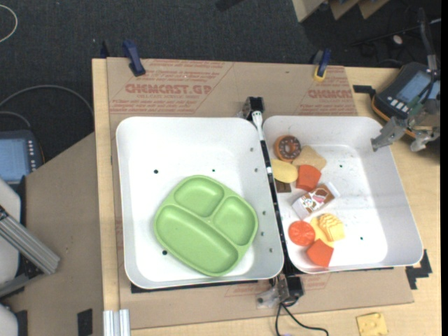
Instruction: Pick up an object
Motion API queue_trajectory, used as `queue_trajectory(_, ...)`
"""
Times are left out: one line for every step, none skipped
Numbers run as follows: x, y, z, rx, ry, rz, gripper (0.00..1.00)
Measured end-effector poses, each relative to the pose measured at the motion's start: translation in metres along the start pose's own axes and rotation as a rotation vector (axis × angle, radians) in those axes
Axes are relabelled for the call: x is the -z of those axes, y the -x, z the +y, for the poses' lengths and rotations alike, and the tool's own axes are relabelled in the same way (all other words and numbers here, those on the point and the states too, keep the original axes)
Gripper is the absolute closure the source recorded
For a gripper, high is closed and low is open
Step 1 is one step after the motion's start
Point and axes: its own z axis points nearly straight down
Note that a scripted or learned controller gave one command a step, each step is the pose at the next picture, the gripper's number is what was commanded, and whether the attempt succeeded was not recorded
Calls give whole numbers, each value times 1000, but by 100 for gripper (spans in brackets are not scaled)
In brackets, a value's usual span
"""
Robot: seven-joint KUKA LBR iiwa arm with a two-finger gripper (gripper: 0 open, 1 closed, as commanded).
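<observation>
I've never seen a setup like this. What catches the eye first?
A bright green divided plate lies in the left white bin. In the right bin, small toy foods cluster along its left side, among them a chocolate doughnut. The gripper hangs over the right bin's far right corner.

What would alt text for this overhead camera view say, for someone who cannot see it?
Two shallow white bins sit side by side on a bench: the left bin holds a green divided plate, the right bin a cluster of small toy foods, including a doughnut. The robot's claw hovers at the right bin's far right corner.
</observation>
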Motion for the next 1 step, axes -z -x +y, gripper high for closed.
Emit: queue_trajectory(-100, -95, 38, 10, -10, 8, 0)
